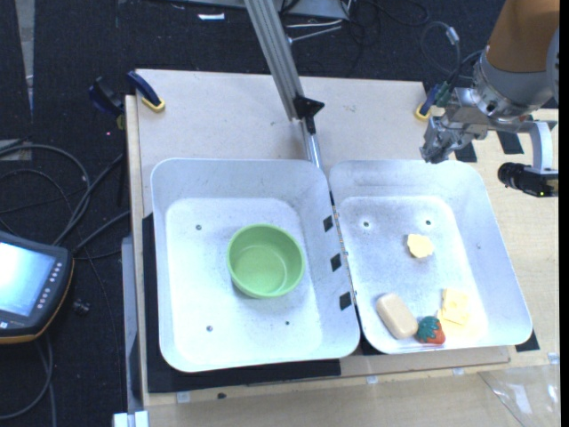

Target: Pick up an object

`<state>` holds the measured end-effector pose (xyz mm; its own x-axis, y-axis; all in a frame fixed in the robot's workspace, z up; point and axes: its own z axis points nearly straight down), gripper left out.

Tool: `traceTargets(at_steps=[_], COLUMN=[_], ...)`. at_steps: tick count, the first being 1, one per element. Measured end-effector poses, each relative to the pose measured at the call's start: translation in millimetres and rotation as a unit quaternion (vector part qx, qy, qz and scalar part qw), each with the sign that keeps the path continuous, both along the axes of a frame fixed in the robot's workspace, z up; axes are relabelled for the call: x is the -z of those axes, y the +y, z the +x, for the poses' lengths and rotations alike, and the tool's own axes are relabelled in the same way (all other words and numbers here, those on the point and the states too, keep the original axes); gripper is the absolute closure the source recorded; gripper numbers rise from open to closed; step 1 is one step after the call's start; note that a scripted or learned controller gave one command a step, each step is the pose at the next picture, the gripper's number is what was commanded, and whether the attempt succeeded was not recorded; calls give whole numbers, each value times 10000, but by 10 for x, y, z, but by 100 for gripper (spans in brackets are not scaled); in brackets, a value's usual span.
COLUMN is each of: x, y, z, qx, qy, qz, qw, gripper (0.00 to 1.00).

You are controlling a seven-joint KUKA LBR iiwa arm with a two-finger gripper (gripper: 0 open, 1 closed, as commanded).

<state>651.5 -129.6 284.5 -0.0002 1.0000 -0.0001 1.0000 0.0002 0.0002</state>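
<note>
Two white bins [178,238] sit on wood; green bowl [266,261] left. I cannot tell the claw's [437,152] grip.

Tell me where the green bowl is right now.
The green bowl sits near the middle of the left bin, alone, away from the gripper.

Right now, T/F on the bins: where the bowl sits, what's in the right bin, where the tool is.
1. The green bowl sits in the left bin. True.
2. The right bin holds a second green bowl. False: it holds small items, including a tan block and a red and green piece.
3. The tool is over the left bin. False: it is at the right bin's far edge.
4. The bowl is upright. True.
</note>
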Motion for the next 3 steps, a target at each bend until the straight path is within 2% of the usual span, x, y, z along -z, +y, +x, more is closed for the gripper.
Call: traceTargets(at_steps=[1, 3], x=[0, 1168], y=[0, 153], z=[0, -57], qx=[0, -2], qy=[0, 26], qz=[0, 4], qw=[10000, 10000], gripper=[0, 0])
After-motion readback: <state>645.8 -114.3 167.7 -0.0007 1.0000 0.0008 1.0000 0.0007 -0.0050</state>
